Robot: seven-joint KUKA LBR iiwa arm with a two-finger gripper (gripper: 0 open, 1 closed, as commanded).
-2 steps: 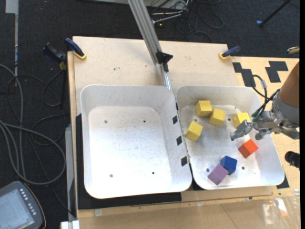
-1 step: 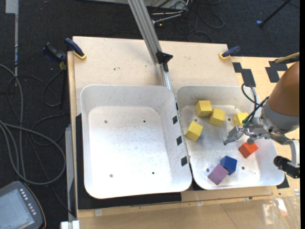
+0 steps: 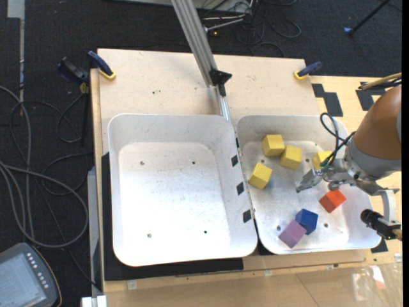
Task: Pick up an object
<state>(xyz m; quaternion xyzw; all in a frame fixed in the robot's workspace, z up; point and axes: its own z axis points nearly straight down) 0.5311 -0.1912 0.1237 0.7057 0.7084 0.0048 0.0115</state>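
no readable text, labels, brands or numbers on anything.

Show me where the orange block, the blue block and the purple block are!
orange block [image 3: 332, 201]: camera view, on its top face.
blue block [image 3: 307, 220]: camera view, on its top face.
purple block [image 3: 293, 233]: camera view, on its top face.

Two bins sit side by side on the surface [image 3: 166, 82]. The right bin [image 3: 255, 130] contains six blocks: three clustered toward its rear [image 3: 273, 144], three near its front [image 3: 307, 220]. The end effector [image 3: 313, 179] sits between the groups.
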